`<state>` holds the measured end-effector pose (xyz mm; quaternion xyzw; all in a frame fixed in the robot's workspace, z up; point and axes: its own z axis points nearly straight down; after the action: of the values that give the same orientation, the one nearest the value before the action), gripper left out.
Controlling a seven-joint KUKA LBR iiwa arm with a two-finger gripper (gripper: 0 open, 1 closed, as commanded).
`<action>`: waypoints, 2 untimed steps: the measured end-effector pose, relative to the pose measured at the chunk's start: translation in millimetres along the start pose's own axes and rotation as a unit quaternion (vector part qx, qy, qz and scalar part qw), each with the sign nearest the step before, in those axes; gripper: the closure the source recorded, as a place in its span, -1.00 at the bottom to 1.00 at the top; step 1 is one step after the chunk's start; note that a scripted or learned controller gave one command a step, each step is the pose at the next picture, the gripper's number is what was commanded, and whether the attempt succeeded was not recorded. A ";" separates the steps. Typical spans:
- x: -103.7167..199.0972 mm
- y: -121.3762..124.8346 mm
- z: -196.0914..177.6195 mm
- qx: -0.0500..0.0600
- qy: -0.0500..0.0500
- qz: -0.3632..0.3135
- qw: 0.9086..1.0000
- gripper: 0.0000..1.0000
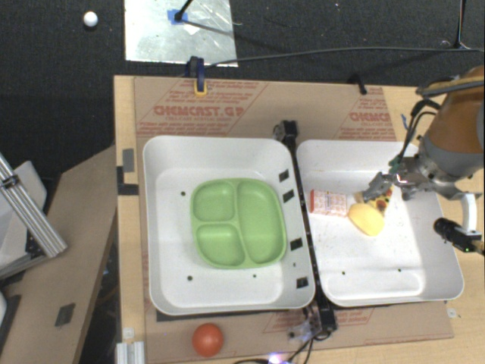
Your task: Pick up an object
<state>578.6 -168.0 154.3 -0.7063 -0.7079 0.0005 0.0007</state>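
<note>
An orange ball [208, 339] lies nearest, on the bench outside the bins. The left bin [163, 203] holds a green divided plate [238, 222]. In the right bin [432, 271] a yellow lump [366, 219] lies just right of a small packet [327, 202]. The gripper [377, 190] hangs over the lump's far edge, probably lining up to pick it; I cannot tell whether it is released or clenched.
</note>
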 end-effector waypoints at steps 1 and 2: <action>-0.4 6.7 43.6 0.000 0.000 0.000 1.000 -1.00; -0.9 8.4 68.2 -0.003 -0.001 0.000 1.000 -1.00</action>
<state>586.9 -168.8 86.1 -0.7065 -0.7077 -0.0005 -0.0019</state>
